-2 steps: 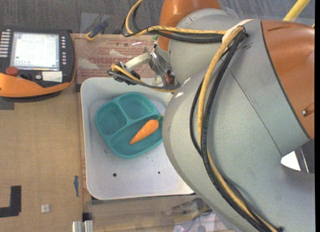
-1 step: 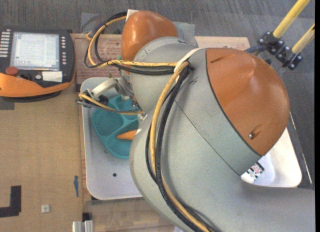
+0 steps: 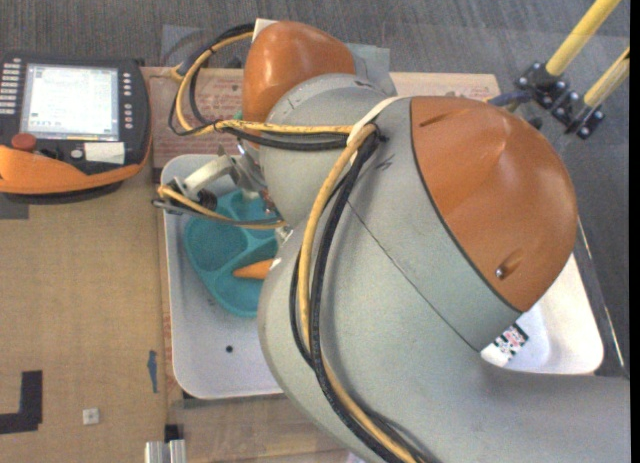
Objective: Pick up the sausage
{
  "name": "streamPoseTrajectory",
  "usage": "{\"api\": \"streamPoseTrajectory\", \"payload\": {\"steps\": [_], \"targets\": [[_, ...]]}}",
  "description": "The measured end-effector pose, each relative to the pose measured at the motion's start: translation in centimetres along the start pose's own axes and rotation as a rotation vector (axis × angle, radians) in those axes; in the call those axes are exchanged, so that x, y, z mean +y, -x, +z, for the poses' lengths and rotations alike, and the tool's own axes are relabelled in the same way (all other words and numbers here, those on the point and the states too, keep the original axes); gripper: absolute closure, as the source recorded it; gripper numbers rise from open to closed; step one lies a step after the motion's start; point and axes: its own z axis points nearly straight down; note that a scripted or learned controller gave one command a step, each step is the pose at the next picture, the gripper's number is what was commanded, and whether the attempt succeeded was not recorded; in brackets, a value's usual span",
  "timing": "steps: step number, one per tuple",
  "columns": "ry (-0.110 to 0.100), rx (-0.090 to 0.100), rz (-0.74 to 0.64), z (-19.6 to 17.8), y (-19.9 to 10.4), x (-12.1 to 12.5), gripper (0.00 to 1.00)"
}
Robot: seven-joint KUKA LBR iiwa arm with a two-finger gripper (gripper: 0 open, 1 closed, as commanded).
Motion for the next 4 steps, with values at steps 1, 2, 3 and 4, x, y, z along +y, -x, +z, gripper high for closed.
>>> {"api": "streamPoseTrajectory", "payload": {"steps": [1, 2, 3, 4], "targets": [[-0.001, -0.012, -0.309, -2.8, 0.9, 0.7, 0.00], [-0.003, -0.020, -0.317, -3.4, 0.8, 0.3, 1.00], [-0.003, -0.020, -0.316, -3.4, 0.8, 0.3, 0.00], [0.000, -0.008, -0.520, -10.4, -0.8, 1.3, 0.00]]}}
